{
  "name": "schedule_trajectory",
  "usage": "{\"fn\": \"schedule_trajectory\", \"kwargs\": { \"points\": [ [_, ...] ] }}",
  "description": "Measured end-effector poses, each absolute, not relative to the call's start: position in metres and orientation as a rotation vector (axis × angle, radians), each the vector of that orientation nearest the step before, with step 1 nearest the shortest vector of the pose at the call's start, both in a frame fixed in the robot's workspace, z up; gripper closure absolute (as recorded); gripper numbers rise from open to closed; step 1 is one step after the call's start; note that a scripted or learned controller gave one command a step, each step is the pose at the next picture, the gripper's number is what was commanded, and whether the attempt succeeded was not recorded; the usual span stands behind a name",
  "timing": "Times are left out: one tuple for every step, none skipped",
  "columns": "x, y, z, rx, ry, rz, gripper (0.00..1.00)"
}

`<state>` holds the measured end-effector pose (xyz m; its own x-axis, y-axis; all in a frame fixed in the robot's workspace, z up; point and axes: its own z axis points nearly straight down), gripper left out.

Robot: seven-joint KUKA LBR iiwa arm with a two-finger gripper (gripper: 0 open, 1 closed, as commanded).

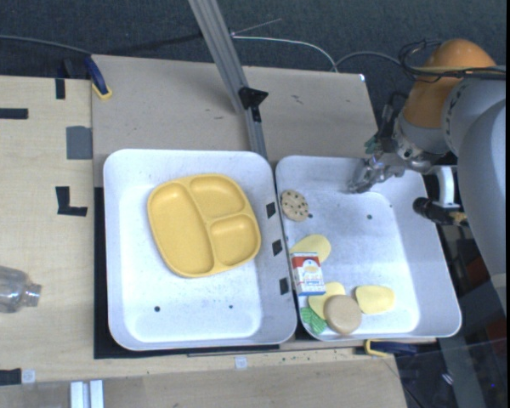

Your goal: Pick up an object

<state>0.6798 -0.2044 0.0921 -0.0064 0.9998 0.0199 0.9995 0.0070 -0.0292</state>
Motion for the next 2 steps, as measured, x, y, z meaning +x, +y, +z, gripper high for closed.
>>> {"fn": "schedule_trajectory", "kwargs": {
  "points": [
    [0.679, -0.204, 0.091, -2.191, -2.205, 0.012, 1.00],
    [0.676, -0.168, 0.089, -2.223, -2.206, 0.035, 1.00]
  ]
}}
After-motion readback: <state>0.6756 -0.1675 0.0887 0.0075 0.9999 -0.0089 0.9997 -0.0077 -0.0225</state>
